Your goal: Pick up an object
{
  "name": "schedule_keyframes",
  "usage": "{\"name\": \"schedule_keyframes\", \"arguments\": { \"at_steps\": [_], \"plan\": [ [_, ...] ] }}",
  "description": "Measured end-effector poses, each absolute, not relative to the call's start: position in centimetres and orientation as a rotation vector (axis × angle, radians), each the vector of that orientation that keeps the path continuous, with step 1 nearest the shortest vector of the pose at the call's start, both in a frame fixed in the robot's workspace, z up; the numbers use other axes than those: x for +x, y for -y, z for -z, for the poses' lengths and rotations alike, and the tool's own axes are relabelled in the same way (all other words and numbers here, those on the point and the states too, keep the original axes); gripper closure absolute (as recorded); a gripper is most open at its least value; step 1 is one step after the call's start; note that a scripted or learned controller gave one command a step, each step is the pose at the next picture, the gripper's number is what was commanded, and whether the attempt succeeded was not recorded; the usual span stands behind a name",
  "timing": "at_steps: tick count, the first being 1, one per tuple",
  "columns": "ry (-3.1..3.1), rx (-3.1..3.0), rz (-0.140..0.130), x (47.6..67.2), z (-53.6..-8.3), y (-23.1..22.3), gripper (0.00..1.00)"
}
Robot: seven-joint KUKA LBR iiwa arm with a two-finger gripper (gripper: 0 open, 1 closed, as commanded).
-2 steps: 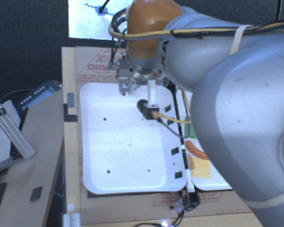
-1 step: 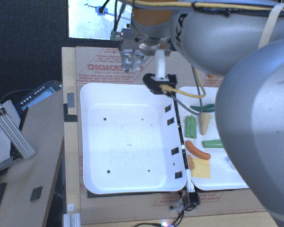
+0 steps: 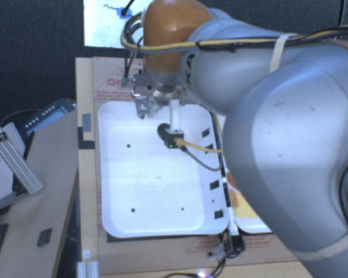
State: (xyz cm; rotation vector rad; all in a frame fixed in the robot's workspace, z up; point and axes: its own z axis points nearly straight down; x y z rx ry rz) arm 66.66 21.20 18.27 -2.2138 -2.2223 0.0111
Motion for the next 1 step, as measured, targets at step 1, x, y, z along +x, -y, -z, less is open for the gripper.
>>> {"name": "schedule_keyframes", "arguments": {
  "at_steps": [1],
  "plan": [
    [2.217,-2.22,-0.015,63.01,-9.97,-17.58,1.0]
  ]
}}
